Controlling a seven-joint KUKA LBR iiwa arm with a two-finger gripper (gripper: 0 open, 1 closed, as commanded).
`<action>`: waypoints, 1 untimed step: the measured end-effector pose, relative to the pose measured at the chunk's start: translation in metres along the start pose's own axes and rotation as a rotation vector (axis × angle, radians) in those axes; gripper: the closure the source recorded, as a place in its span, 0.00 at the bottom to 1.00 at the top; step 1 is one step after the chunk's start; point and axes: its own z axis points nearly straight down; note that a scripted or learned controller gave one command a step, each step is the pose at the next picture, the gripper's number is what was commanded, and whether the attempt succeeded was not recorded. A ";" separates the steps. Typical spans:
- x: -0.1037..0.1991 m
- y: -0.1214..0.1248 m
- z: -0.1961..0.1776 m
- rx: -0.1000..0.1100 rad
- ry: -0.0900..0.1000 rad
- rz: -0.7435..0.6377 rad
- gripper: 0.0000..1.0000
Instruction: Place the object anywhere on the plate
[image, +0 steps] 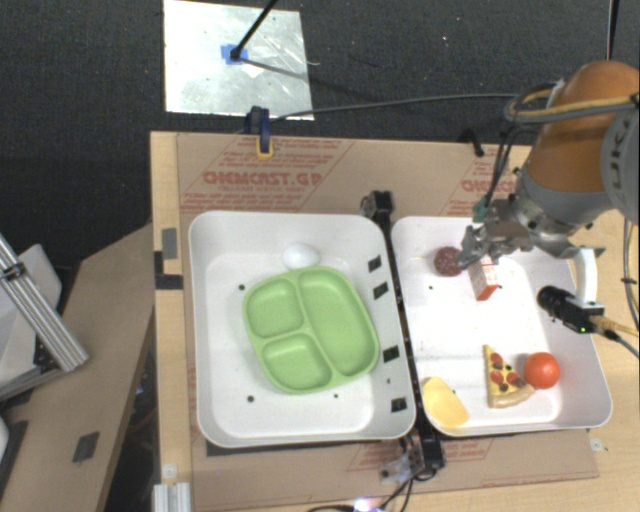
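A green plate (310, 330) with three compartments lies in the left bin (215, 300), nothing resting on it. My gripper (480, 252) hangs over the back of the right bin (590, 400). Just to its left lies a dark red round piece (446, 262). A small red and white block (487, 281) lies right below the gripper; whether they touch I cannot tell. At the front of the right bin a pizza slice (503, 378) rests beside a red ball (541, 370).
A white egg-like object (300, 256) sits behind the plate in the left bin. A yellow piece (444, 402) lies at the right bin's front left corner. A black part on a white bracket (563, 306) juts over the right bin's right side.
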 end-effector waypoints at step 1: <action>0.054 -0.004 0.007 0.000 0.000 0.001 1.00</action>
